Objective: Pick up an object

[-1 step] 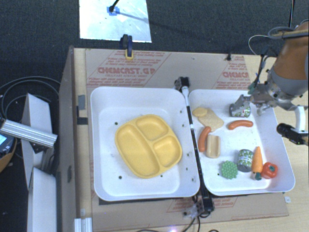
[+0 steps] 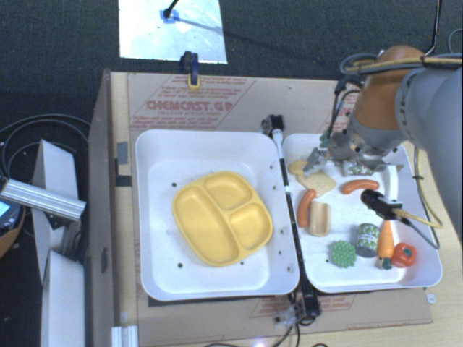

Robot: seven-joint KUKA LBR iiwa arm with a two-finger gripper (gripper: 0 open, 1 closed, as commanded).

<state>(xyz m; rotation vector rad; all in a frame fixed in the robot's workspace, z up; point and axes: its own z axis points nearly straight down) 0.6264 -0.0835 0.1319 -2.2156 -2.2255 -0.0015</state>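
Well to the left of the pincer [image 2: 317, 162] we see a white bin [image 2: 155, 194], and in it a yellow divided plate [image 2: 221, 217] lying flat, down and to the left of the pincer. Just left of the pincer, a black clip [image 2: 273, 126] sits at the top of the seam where the bins meet. Under the bins we find a brown board [image 2: 195, 100] with red print. Further up and left, a dark clamp [image 2: 189, 65] grips the board's edge, with a silvery sheet [image 2: 173, 24] beyond it. Far left, we make out black cables [image 2: 29, 132] and a metal bar [image 2: 43, 198].
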